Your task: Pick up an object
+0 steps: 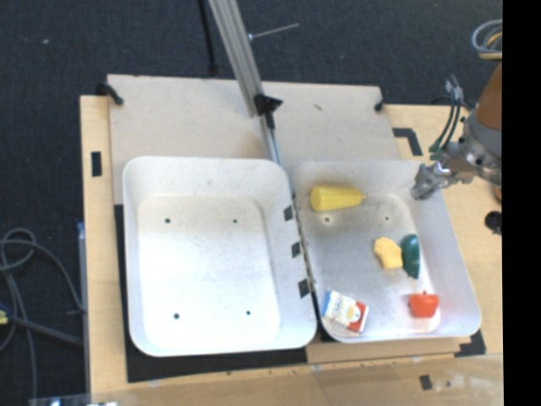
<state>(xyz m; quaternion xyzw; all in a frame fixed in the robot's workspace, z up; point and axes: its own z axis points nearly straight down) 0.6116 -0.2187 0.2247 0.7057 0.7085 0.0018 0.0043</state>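
The gripper (425,182) shows as a small grey metal tip at the far right corner of the right bin (351,256), just over the rim there. It is too small and blurred to tell whether it is spread or closed, and nothing can be seen held in it. Behind it the arm (482,134) runs off past the right side of the right bin, with thin cables looping above its wrist.

Five objects lie in the right bin, all apart from the gripper. A yellow wedge (336,198) lies at the far end of the right bin, towards its left wall. A yellow block (388,253) sits towards the right side of the right bin, and a green piece (411,255) touches it on the side nearer the right wall. A red piece (423,304) lies in the near right corner of the right bin. A red and white carton (345,312) lies tilted in the near left corner.

The left bin (211,260) stands just beside the right bin, their walls touching. A metal pole (236,41) slants up from behind the right bin's far left corner. Both bins rest on a bench (194,112).
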